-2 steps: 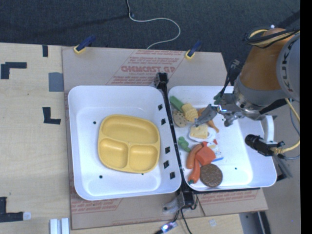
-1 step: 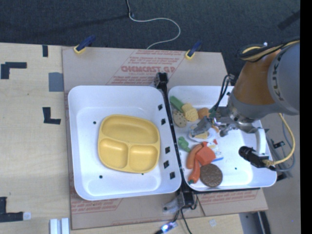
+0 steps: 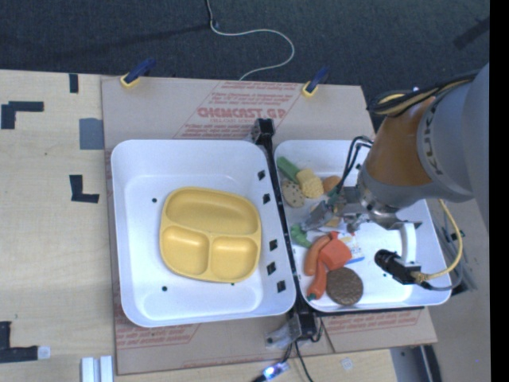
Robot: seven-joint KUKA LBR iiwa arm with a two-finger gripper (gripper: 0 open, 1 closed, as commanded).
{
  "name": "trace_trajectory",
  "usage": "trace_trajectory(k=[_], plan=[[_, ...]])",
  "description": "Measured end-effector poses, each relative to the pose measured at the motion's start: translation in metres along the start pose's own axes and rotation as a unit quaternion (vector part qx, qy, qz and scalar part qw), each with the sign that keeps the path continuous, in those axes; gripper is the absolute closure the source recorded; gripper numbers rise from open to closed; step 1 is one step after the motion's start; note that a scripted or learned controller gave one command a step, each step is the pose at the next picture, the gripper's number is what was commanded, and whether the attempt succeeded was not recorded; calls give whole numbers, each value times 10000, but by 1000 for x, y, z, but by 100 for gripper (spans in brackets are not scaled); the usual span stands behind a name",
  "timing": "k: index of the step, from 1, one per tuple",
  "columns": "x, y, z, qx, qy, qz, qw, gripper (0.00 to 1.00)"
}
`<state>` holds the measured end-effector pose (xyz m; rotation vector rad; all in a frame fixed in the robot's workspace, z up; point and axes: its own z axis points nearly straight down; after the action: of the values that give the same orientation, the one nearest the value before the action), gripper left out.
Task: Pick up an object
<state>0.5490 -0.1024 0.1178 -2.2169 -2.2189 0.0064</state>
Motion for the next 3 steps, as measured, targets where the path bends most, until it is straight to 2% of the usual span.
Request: trace_trajectory(k=[1,2,3], plan=[[-3,3,30,-82,-45,8,10000,0],[-2,10,11,-197,-52,-9,9998,100],[4,7,-34,-41,-4,-5,10000,100]])
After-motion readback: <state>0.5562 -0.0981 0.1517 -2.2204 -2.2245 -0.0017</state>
